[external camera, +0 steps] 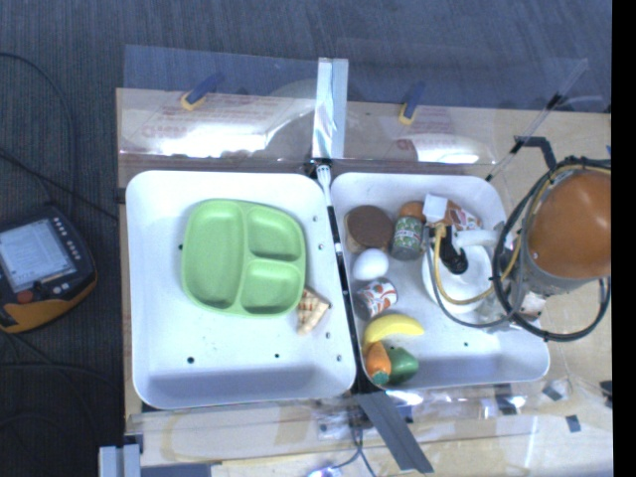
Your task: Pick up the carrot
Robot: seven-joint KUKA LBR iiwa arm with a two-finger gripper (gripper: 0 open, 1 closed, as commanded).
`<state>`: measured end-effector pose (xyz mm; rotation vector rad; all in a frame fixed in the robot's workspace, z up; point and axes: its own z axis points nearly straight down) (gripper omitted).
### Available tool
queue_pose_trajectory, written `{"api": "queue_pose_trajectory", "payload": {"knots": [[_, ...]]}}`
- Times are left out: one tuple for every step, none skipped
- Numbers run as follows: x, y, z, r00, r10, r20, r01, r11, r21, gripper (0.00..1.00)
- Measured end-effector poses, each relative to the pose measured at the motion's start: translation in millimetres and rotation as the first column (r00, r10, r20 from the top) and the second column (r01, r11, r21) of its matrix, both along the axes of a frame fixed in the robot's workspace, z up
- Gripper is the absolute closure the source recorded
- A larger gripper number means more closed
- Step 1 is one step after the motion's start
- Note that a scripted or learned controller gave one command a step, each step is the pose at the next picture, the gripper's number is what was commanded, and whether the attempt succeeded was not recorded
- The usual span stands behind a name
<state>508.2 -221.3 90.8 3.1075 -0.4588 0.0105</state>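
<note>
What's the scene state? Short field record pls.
carrot: right bin, near-left corner, touching a green item
banana: just behind the carrot
egg: right bin, left side
green tray: left bin
arm: over the right bin's right side, apart from the carrot
gripper: fingers not discernible

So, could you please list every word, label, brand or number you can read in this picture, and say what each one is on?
No text reads clearly enough to quote.
Green can: printed label, too blurred to read.
Small patterned cup: red and dark markings, illegible.
Handheld pendant left of the bins: lit screen, too small to read.
White packet: red print, blurred.
</note>
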Motion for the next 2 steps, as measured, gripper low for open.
{"api": "queue_pose_trajectory", "payload": {"knots": [[-13, -2, 111, 0.996, 0.092, -0.002, -0.092, 0.996, 0.002, 1.0], [-11, 31, 97, 0.995, 0.095, -0.008, -0.095, 0.995, 0.009, 1.0]]}}
